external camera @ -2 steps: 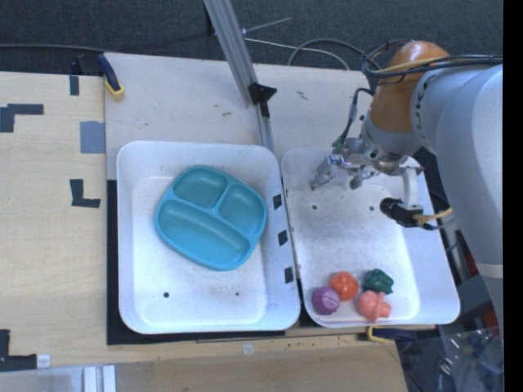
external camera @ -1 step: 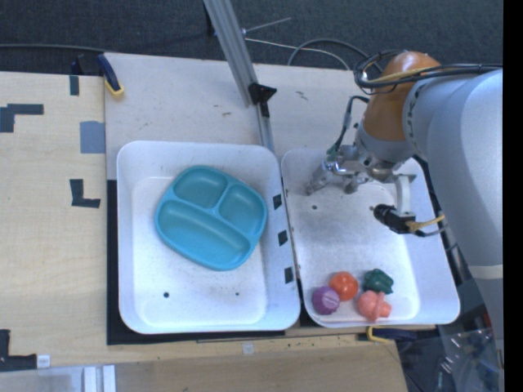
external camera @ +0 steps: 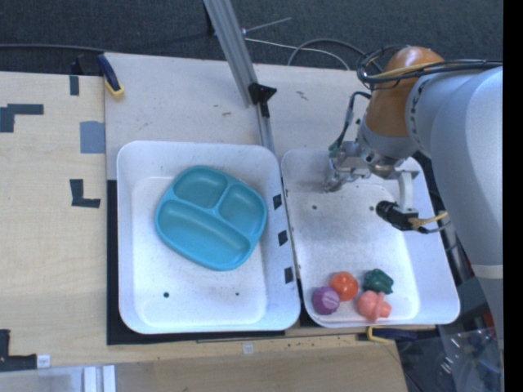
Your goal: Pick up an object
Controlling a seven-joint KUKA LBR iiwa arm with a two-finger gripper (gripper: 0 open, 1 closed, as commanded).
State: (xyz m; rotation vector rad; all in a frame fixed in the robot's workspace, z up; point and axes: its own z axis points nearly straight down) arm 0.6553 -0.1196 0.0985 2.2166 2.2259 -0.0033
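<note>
Here the tool (external camera: pixel 333 181) hangs low over the far end of the right bin (external camera: pixel 359 243), close to that bin's far-left corner and just beside the wall it shares with the left bin (external camera: pixel 147 300). Whether the tool is spread or pressed together cannot be told from this slant, and no object is seen in it. The bin floor beneath it is bare white, with a few dark specks.

The grey arm (external camera: pixel 458 137) comes in from the right, and its orange band (external camera: pixel 400 96) sits above the wrist.

The things to pick lie well apart from the tool, in a cluster of 4 small toys at the near end of the right bin. An orange round toy (external camera: pixel 344 284) lies just beside a purple round toy (external camera: pixel 324 300), which is nearest the shared wall. A dark green toy (external camera: pixel 378 281) sits to the right of the orange one, and a coral-pink toy (external camera: pixel 373 305) lies in front of the green one, near the bin's front rim.

In the left bin 1 light blue divided plate (external camera: pixel 211 216) with 3 compartments lies flat, turned at an angle, toward the far half of the bin.

Both bins rest on a pale wooden surface (external camera: pixel 49 243) marked with grey tape patches (external camera: pixel 92 137). A slanted metal rail (external camera: pixel 229 31) crosses the top of the view and ends near the far edge between the 2 bins.
</note>
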